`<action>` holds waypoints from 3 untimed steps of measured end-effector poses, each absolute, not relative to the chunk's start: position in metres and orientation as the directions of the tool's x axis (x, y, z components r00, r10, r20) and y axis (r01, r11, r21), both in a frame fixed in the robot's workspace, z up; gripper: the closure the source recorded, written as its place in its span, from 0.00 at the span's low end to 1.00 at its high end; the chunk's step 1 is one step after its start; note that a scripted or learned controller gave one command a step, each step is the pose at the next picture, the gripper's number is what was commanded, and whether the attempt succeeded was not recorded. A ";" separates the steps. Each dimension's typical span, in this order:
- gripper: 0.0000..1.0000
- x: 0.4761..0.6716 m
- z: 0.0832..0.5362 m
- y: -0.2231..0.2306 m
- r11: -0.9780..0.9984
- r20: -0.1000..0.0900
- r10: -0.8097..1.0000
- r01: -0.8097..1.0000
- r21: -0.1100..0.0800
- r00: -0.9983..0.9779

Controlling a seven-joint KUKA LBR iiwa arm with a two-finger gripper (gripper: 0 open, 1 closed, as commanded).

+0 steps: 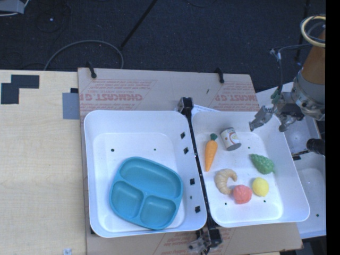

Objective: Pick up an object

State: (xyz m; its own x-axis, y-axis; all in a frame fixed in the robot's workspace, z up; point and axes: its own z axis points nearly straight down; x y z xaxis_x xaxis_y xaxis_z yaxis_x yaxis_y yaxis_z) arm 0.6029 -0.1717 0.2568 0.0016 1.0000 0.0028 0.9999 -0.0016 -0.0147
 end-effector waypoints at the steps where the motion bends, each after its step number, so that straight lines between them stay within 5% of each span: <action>1: 0.00 0.605 0.264 -0.172 0.000 0.001 1.000 1.000 -0.003 0.000; 3: 0.00 0.598 0.161 -0.166 0.000 0.002 1.000 1.000 -0.007 0.000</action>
